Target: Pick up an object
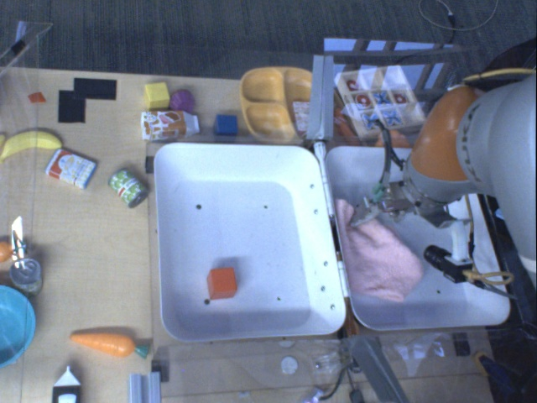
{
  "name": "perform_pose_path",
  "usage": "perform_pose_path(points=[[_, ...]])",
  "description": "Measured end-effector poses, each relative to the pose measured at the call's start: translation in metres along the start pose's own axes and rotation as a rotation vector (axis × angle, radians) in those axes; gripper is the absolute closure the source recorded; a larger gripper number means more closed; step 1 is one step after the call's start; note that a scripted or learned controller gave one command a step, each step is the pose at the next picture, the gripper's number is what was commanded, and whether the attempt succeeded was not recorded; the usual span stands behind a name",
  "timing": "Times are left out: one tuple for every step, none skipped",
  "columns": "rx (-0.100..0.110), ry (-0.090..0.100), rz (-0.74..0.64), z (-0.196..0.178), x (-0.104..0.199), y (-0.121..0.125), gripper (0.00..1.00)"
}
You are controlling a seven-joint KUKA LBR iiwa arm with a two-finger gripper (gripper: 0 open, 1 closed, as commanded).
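the gripper is hovering at the upper edge of the pink cloth lying in the right bin, lower right of frame. the cloth looks soft, light and floppy; pinching a raised fold should suit.

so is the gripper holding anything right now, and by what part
Cannot be told: the gripper sits at the upper edge of the pink cloth in the right bin, but no grasp is visible.
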State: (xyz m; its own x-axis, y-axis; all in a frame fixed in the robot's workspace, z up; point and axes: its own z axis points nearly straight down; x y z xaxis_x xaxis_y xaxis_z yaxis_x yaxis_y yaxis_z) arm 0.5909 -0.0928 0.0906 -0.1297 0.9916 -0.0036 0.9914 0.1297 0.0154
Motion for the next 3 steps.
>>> perform_pose_path(points=[[0.001, -0.003, -0.039, -0.001, -0.069, -0.050, 0.00], [-0.003, -0.003, -0.042, -0.002, -0.057, -0.092, 0.00], [-0.014, -0.007, -0.046, -0.015, -0.057, -0.087, 1.00]])
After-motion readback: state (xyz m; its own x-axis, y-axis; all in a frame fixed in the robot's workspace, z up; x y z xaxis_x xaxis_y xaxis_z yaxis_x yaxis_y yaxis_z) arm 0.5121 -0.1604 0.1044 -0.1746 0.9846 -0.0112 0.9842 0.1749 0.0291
